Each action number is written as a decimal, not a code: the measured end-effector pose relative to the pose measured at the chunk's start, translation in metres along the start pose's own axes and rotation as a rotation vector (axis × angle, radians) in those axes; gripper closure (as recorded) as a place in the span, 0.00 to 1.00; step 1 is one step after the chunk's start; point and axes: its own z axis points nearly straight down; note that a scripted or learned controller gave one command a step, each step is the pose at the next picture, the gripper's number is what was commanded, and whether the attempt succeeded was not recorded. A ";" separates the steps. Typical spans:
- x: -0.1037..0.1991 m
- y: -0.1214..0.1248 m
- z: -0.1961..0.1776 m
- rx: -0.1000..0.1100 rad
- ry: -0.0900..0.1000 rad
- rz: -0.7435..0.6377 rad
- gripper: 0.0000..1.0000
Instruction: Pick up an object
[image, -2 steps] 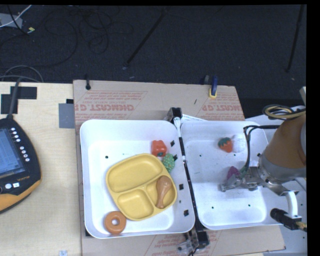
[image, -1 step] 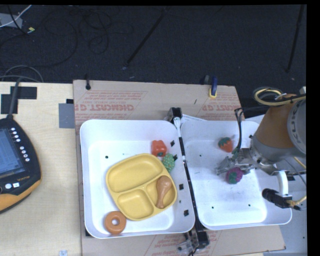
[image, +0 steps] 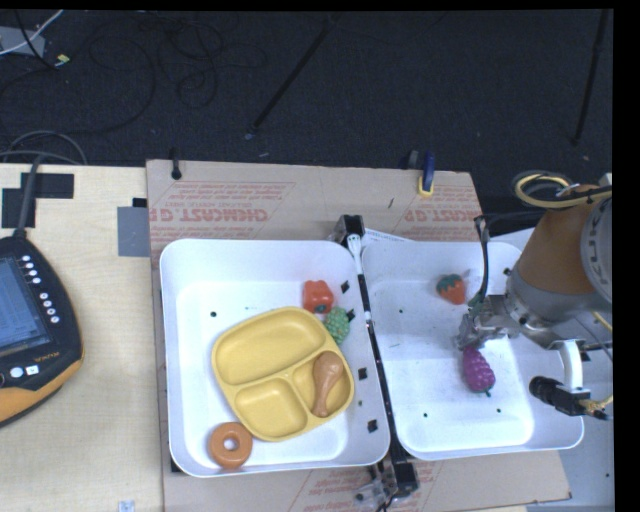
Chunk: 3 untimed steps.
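My gripper (image: 473, 337) hangs low over the right bin (image: 440, 430), near its right side. Just below its tip lies a purple bunch of grapes (image: 478, 371), touching or nearly touching it. A small orange-red fruit with a green top (image: 452, 288) lies toward the back of the same bin. In the left bin, a yellow divided plate (image: 262, 362) bears a brown drumstick (image: 326, 380). A red pepper (image: 318, 295) and a green piece (image: 337, 324) sit at the plate's far edge. An orange doughnut (image: 230, 444) lies at the front.
The divider between the two bins (image: 362, 330) runs just left of the gripper's bin. A tablet-like device (image: 28, 320) lies on the bench at the far left. Cardboard (image: 300, 200) lies under both bins.
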 end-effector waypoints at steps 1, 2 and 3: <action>-0.036 -0.083 0.009 -0.002 -0.001 -0.001 1.00; 0.049 -0.080 -0.085 -0.009 0.002 -0.013 1.00; 0.044 -0.082 -0.090 0.001 0.001 -0.005 1.00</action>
